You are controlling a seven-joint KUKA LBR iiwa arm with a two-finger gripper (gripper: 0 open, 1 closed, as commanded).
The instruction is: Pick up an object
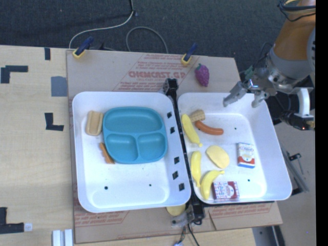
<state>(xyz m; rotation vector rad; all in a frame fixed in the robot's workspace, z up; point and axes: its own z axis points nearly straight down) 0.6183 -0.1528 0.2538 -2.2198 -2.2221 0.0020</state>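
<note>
Camera view showed the tool [242, 97] open and empty above the right bin's [274, 137] far edge; the sausage [209, 129] lay below-left, calling for a centred, crosswise descent.

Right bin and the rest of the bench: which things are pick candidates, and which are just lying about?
Pick candidates, right bin: hot dog, bananas, yellow chip, two small cartons; open gripper hovers above the bin's far edge.

Lying about: blue tray, bread slice, grapes, clamps.
</note>
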